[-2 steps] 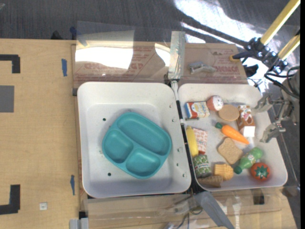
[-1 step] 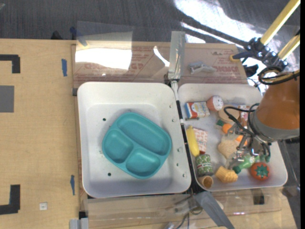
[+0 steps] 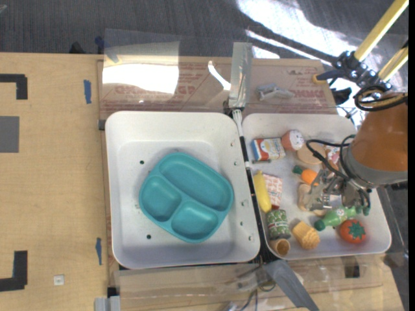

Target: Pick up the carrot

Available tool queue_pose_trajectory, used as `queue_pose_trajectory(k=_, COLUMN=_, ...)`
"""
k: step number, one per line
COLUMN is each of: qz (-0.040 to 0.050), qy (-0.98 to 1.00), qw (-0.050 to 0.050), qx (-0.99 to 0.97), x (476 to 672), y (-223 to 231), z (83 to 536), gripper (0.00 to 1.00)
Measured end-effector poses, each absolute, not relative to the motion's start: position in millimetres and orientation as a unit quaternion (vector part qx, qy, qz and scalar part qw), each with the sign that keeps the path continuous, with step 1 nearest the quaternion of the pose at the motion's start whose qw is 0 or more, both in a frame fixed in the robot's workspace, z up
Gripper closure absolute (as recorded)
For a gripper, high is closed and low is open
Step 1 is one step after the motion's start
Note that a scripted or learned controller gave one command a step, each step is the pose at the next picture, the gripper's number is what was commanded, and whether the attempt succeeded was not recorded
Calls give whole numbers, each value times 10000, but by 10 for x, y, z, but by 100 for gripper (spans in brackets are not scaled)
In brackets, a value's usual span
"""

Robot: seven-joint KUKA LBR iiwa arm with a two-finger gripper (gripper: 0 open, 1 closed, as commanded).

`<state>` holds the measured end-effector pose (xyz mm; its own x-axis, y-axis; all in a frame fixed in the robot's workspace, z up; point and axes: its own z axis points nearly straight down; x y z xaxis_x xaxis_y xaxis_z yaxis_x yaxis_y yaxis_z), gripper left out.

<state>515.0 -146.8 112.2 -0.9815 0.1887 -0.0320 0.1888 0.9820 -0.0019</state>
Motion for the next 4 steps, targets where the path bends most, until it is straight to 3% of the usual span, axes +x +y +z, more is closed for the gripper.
queue_pose_trajectory(k=1, qz=11, qy=9929, qw=102, qx=1187, x=5256, y=-811, z=2478, gripper=100)
queue_pose_trajectory(k=2, qz=-4, qy=9989, qw=56, qx=468, x=5155, y=-1275, z=976, gripper=100)
queue_pose_trajectory(k=3, qz=11, qy=10000, qw=79, qx=-49, x=5146, y=-450, z=1899, gripper=100)
queue_pose_trajectory(k=4, qz=-21, qy=9999, qw=89, qx=-145, x=5284, y=-1048, z=3594, gripper=100)
